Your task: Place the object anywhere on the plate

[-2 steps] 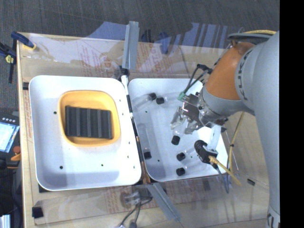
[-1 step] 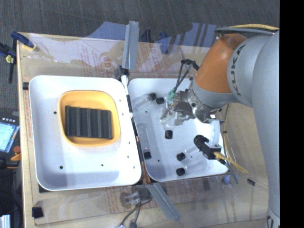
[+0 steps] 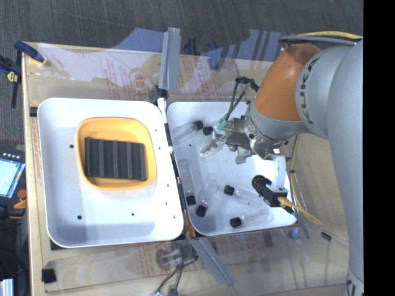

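Jaws [image 3: 217, 142] hover low in the right bin [image 3: 185, 113], grip unreadable; any miss leaves the plate [image 3: 117, 128] bare.

So the bench [image 3: 92, 261] is a pale wood-looking top (kind of shiny, maybe taped or covered in clear film) with two shallow white bins sitting right on it, side by side and touching along the middle. The left bin [image 3: 55, 214] and the right bin [image 3: 185, 119] take up most of it. A grey bar [image 3: 169, 57] sticks up behind where they meet.
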You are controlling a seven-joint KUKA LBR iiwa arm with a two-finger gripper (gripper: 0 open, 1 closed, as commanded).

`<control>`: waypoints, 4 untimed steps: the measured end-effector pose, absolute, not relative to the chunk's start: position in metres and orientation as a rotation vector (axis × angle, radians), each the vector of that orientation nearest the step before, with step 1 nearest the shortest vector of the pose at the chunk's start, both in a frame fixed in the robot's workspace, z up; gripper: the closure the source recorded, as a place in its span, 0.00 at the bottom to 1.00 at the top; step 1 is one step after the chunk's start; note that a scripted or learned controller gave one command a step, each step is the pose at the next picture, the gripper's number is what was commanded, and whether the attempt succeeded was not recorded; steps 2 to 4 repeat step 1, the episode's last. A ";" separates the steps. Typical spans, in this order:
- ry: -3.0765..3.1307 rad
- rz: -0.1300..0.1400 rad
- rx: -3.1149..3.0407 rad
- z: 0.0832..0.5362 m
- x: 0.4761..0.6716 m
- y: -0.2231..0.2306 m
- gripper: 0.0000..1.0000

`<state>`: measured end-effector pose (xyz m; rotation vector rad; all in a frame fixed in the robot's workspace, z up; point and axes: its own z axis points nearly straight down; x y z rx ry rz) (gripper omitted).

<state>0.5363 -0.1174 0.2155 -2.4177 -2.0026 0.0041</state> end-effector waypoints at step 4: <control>-1.694 0.005 -2.643 0.206 0.561 -0.068 0.00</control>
